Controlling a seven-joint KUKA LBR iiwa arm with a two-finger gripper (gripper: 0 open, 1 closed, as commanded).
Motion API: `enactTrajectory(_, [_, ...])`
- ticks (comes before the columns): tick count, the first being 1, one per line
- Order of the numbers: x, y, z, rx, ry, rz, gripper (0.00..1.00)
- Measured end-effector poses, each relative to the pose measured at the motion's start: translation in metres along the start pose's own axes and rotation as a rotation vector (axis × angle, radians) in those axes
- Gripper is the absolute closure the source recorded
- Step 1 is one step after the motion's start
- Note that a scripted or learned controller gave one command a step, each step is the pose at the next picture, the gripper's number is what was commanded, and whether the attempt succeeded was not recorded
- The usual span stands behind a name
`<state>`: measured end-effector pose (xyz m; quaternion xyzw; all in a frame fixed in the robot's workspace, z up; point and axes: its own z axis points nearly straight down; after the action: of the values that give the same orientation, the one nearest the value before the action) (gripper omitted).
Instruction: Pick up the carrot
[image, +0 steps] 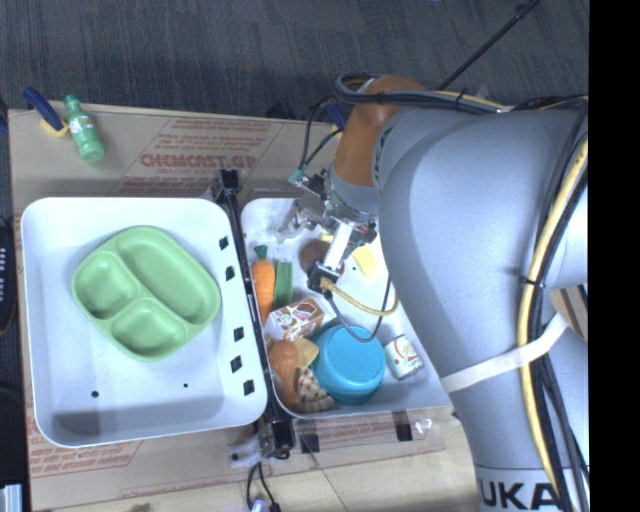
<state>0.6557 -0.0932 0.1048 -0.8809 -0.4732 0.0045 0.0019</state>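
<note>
Nope, not picked yet: carrot (263, 283) lies along the right bin's (258, 218) left wall. The claw (306, 228) is nearby, apart from it; its state, can't tell.

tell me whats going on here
A grey robot arm reaches into the right bin, with its claw over the far end. The carrot it is meant to pick up lies by that bin's left wall, close to the claw, among other things such as a blue bowl. The left bin holds a green plate.
</note>
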Motion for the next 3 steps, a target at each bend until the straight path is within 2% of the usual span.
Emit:
enactTrajectory(1, [0.001, -0.001, 0.014, 0.002, 0.003, 0.464, 0.0])
enactTrajectory(2, [-0.01, -0.127, -0.088, 0.002, 0.006, 0.25, 0.0])
enactTrajectory(3, [0.002, -0.109, -0.085, 0.001, -0.001, 0.506, 0.0])
